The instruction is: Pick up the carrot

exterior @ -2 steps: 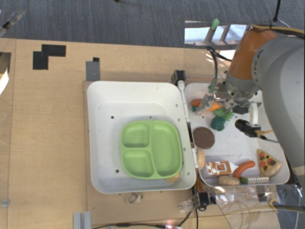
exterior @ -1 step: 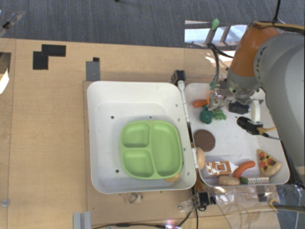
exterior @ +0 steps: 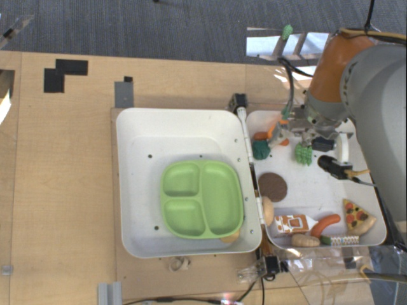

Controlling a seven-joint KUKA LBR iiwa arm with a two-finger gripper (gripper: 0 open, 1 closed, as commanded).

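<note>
While the gripper (exterior: 294, 127), its state impossible to tell, hovered over the right bin (exterior: 375, 237), the carrot (exterior: 272, 132) beside it awaited a descent and pinch.

Two bins side by side on the bench (exterior: 63, 202). Left bin (exterior: 137, 234): divided plate (exterior: 202, 199) near its middle. Right bin (exterior: 318, 183): carrot (exterior: 272, 131) at the far left corner, pepper (exterior: 261, 149) just in front of it; broccoli (exterior: 303, 154) to their right; cookie (exterior: 273, 185) nearer, by the left wall. Along the near wall, left to right: carton (exterior: 294, 223), potato (exterior: 305, 240), sausage (exterior: 326, 225), pizza slice (exterior: 357, 216). Gripper (exterior: 299, 127) over the far end, right of the carrot.
</note>
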